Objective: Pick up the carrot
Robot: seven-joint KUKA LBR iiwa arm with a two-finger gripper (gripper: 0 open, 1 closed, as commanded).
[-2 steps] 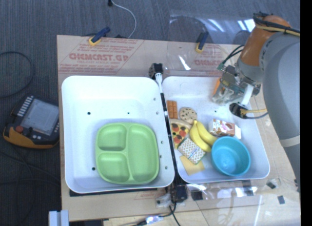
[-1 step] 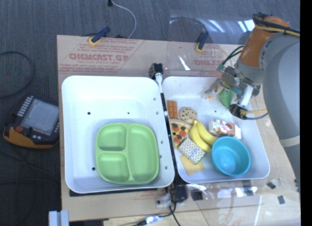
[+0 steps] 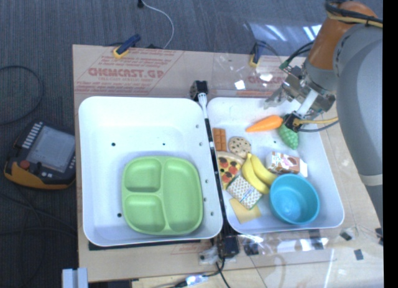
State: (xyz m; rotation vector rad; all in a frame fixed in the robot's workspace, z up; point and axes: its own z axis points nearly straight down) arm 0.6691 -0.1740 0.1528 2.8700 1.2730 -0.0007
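The orange carrot [image 3: 264, 123] lies on its side in the far part of the right bin [image 3: 329, 175], its thick end pointing right toward a green bumpy item [image 3: 288, 137]. My gripper [image 3: 281, 96] hangs just above the bin's far rim, up and to the right of the carrot and apart from it. Nothing shows in its grasp.
Nearer in the right bin lie a cookie [image 3: 238, 145], a pizza slice [image 3: 228, 166], a banana [image 3: 255, 171], a small printed packet [image 3: 285, 163], a wrapped block [image 3: 243, 191], a cheese wedge [image 3: 244, 211] and a blue bowl [image 3: 294, 198]. The left bin [image 3: 112, 119] holds a green divided plate [image 3: 163, 194].
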